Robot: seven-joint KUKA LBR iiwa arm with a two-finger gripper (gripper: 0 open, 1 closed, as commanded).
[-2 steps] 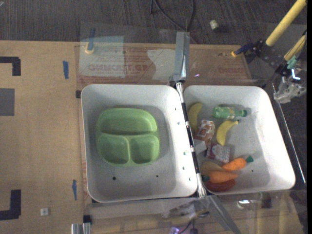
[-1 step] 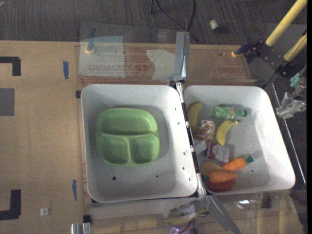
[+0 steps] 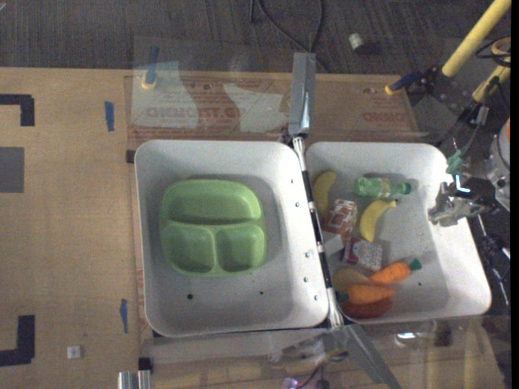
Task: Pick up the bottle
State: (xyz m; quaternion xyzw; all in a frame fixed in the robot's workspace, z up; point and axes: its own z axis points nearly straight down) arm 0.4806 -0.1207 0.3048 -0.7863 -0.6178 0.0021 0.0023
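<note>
Bottle [image 3: 381, 187] near the right bin's [image 3: 466, 286] far wall — hand [image 3: 451, 206] at the right rim, grip state unclear — bare floor between.

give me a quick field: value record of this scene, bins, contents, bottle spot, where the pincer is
left bin: holds a green divided tray
right bin: holds the toy food and the bottle
bottle: green, lying on its side near the far wall of the right bin
near bottle: two bananas, one to its left and one just below
other items: carrot, two small packets
pincer: over the right edge of the right bin, to the right of the bottle, apart from it
bottle status: not yet picked up
</note>
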